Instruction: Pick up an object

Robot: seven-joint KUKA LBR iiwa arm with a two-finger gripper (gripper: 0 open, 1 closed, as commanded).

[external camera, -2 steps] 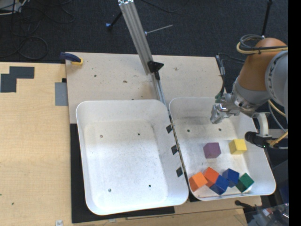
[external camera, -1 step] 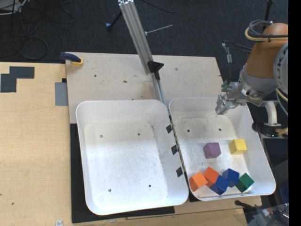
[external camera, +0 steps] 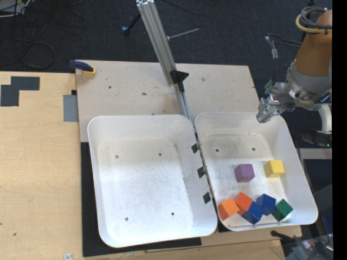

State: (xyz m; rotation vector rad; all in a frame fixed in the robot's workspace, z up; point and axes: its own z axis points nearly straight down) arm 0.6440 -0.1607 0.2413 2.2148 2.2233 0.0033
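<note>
Hand [external camera: 265, 112] poised above the far corner of the right bin [external camera: 293, 145], nothing visibly in it; opening impossible to tell. Below and nearer the camera: purple cube [external camera: 244, 172] and yellow cube [external camera: 274, 168], apart from the crowded cluster. Probably light, rigid, smooth-faced; best gripped across two opposite flat sides.

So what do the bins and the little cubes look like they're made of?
The bins look like thin moulded plastic: white, matte, rounded rims, scuffed and speckled floors. The cubes, such as the purple cube and yellow cube, are solid-coloured and matte, perhaps painted wood or foam; unclear.
</note>
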